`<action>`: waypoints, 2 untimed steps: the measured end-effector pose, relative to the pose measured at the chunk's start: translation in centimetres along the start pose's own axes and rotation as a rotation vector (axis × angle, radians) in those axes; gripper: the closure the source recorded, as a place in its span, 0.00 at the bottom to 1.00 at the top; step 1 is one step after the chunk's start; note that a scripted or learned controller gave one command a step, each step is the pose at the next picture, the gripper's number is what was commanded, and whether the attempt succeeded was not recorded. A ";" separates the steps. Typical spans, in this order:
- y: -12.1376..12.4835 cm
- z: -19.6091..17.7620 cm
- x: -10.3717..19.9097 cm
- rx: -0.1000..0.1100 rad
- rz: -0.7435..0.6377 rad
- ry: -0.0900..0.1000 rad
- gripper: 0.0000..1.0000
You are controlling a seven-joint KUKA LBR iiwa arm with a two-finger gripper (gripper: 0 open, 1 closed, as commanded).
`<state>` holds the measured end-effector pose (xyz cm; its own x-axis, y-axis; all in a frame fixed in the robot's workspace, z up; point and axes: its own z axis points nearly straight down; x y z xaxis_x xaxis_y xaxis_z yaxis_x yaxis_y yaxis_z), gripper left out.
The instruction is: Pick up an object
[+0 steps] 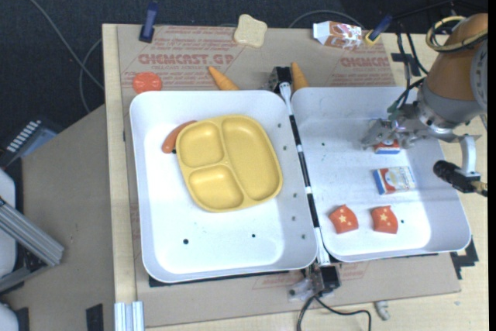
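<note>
My gripper [389, 134] hangs low in the right bin [341, 108], near its far right part, with the grey arm and its orange band coming in from the right. Directly under it lies a small red and white object [387, 146], partly hidden by the gripper. A small blue, white and red box [394, 180] lies just in front of it. Two red pieces [343, 218] [384, 220] sit side by side near the bin's front edge.
The left bin [155, 205] holds a yellow divided plate [229, 162] with an orange sausage-like piece [170, 138] at its left edge. Behind the bins lie a bread slice [250, 29], a small carton [338, 34], a carrot [222, 79], a blue clip [148, 21] and cables.
</note>
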<state>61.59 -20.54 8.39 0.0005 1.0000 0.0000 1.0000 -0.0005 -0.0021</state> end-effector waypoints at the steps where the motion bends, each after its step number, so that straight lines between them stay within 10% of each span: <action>1: 0.1 -1.1 0.0 -0.004 0.000 -0.001 1.00; 2: 0.0 -0.1 7.0 -0.001 -0.002 0.002 1.00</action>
<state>61.63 -13.53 8.48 -0.0017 1.0000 0.0017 1.0000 0.0017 -0.0009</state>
